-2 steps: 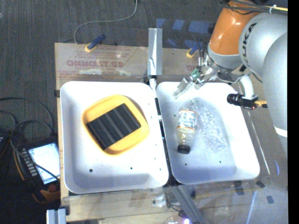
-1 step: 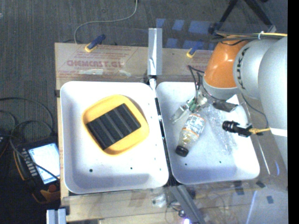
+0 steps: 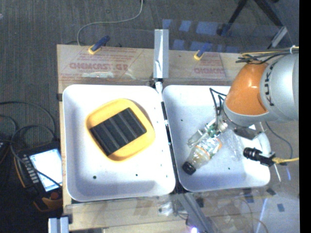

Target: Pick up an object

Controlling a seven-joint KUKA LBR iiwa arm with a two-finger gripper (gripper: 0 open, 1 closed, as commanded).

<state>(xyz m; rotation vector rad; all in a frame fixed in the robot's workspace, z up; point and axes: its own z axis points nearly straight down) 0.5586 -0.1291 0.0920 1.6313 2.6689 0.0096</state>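
A clear plastic bottle (image 3: 203, 153) with a black cap lies on its side in the right bin (image 3: 194, 98), cap pointing to the bin's front left. My gripper (image 3: 212, 129) hangs under the orange-banded wrist, right at the bottle's upper end, and seems to touch or sit just above it. The wrist hides much of the gripper. A yellow rounded dish-like object (image 3: 121, 129) with a black ribbed top lies in the middle of the left bin (image 3: 77, 178).
The two bins meet at a raised divider (image 3: 165, 130) between them. The arm covers the right bin's right side. A cardboard sheet (image 3: 112, 64) lies behind the bins, and cables and a small screen device (image 3: 41, 166) sit on the floor to the left.
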